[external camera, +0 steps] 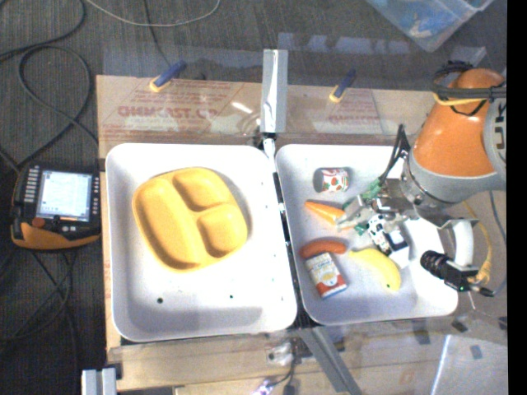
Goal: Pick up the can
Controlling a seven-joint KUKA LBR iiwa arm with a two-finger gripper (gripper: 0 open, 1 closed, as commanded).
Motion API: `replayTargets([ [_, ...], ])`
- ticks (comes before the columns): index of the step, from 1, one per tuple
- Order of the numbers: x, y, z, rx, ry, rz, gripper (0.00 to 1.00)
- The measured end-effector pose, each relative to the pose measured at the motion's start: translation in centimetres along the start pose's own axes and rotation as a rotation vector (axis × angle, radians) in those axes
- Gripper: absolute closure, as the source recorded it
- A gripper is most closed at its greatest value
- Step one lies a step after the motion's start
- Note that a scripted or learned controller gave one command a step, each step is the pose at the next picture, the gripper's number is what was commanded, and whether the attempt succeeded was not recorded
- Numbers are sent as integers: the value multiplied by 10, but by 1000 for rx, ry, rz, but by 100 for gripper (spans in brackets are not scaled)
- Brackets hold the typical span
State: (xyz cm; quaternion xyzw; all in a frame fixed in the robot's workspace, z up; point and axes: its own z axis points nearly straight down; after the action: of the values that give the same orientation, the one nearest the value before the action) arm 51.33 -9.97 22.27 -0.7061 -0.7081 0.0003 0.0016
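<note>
**Operator:** Can [328,273] is what I'm after, and I see one lying near the front of the right bin [428,303], red label up, a little left of that bin's middle. A red sausage [323,247] lies just behind it, nearly touching its top end.

**Observer:** Isn't there a second can?

**Operator:** Yes, a smaller one [333,179] with a red and white label lies on its side near the back of the same bin. A carrot [324,211] lies between the two, and a banana [380,268] sits to the right of the front can.

**Observer:** Where is the gripper?

**Operator:** My gripper [368,217] hangs over the middle of the right bin, beside the carrot's tip and just behind the banana. It is apart from both cans. I cannot tell how wide it stands; the wiring and housing blur together there. I see nothing held in it.

**Observer:** And the left side?

**Operator:** The left bin [132,295] holds a yellow divided tray [191,217]. A pendant [56,206] lies on the floor off to the left.
</note>
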Motion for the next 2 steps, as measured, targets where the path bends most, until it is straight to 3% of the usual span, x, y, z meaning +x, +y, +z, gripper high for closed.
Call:
replayTargets([
  [1, -21, 108, 96, 0, 0, 132, 0],
  [2, 1, 155, 102, -2, -5, 430, 0],
])
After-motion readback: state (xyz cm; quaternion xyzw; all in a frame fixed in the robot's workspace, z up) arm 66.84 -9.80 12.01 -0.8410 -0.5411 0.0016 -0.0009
